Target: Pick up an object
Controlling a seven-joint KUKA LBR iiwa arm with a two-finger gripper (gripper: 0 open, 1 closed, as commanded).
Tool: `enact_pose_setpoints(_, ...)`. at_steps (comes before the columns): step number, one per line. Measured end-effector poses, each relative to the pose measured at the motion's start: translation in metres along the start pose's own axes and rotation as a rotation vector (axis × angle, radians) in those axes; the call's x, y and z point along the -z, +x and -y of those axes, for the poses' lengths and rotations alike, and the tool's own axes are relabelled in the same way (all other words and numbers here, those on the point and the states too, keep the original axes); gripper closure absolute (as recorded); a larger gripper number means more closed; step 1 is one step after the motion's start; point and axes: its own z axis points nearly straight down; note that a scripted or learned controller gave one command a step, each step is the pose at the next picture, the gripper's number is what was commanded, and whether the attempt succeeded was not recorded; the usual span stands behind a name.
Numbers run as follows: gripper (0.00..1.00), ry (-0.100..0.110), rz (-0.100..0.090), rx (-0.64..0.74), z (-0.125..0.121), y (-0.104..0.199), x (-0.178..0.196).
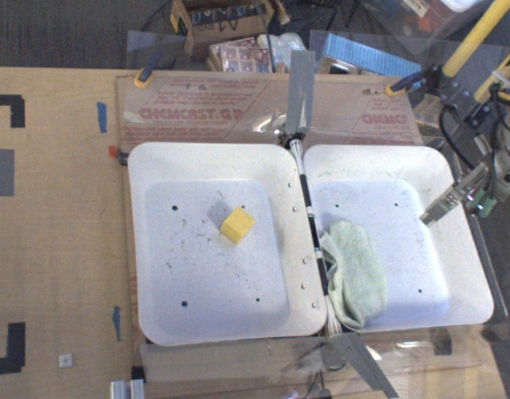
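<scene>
block: small yellow cube [237, 224], left bin [155, 173], a bit above centre, sitting alone w/ a corner turned toward the camera, grey shadow just beside it.
cloth: pale green rag [355, 271], bunched, right bin [438, 189], pressed against the divider side, near the front edge.
gripper: [442, 206] coming in over the right bin's right rim, well apart from both items, nothing between the fingers; open or closed – can't tell, too small & blurred.
block handling: looks light, stiff, prob foam or wood; flat faces should pinch cleanly. Take it across two opposite faces, so wrist needs turning to match its rotated stance. May skid on the smooth bin floor if nudged.
cloth handling: soft, limp, won't slip; pinch a raised fold at the middle, not the flat edge. Will drape & drag.
easier pick: cloth is nearer; block is the surer grip, IMO.
</scene>
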Motion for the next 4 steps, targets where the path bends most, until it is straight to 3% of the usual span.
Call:
enact_pose_setpoints(1, 1.00, 0.001, -0.003, 0.269, -0.026, -0.005, -0.028)
enact_pose_setpoints(2, 1.00, 0.000, -0.002, 0.630, 0.004, -0.019, -0.056)
enact_pose_setpoints(3, 1.00, 0.000, 0.001, 0.348, 0.031, -0.039, -0.050)
enact_pose_setpoints(4, 1.00, -0.001, -0.001, 0.732, 0.009, -0.011, -0.045)
